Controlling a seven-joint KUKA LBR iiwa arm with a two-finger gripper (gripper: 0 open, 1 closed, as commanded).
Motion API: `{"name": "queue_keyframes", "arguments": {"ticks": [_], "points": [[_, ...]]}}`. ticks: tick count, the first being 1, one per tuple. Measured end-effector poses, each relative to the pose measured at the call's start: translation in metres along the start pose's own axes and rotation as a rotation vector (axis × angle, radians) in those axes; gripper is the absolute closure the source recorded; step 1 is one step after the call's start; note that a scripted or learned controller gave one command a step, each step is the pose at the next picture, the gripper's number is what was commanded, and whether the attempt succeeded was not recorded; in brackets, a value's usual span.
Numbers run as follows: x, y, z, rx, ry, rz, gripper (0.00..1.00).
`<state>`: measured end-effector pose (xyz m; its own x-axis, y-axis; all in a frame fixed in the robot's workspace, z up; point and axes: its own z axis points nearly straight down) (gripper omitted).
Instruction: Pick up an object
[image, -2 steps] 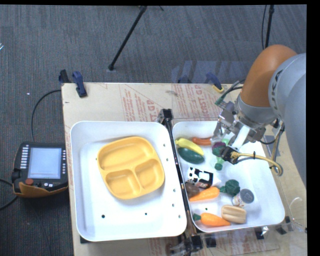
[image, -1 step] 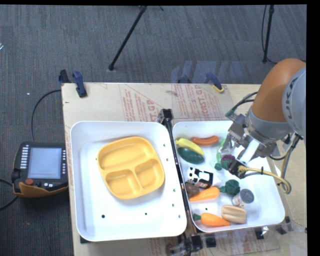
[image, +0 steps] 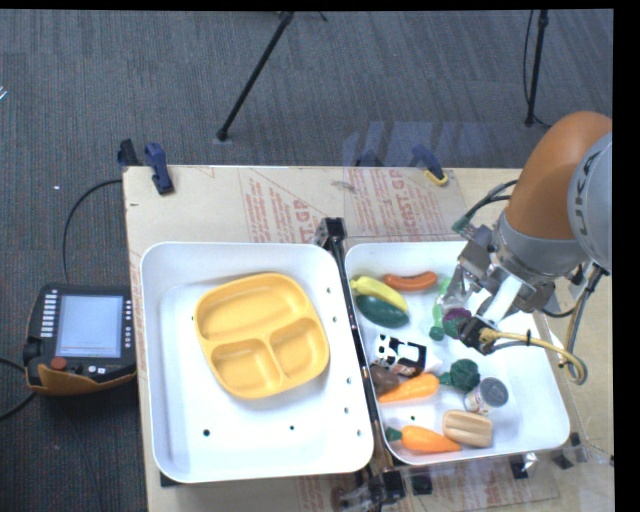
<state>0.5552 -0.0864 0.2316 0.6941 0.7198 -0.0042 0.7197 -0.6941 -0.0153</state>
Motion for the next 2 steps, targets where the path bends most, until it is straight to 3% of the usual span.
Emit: {"name": "queue_keyframes", "arguments": {"ticks": [1,2], "points": [[-0.028,0.056,-0.003,-0.01,0.004,0.263,1.0],[0.017,0.028,0.073,-0.002,-0.001,0.13,1.0]]}}
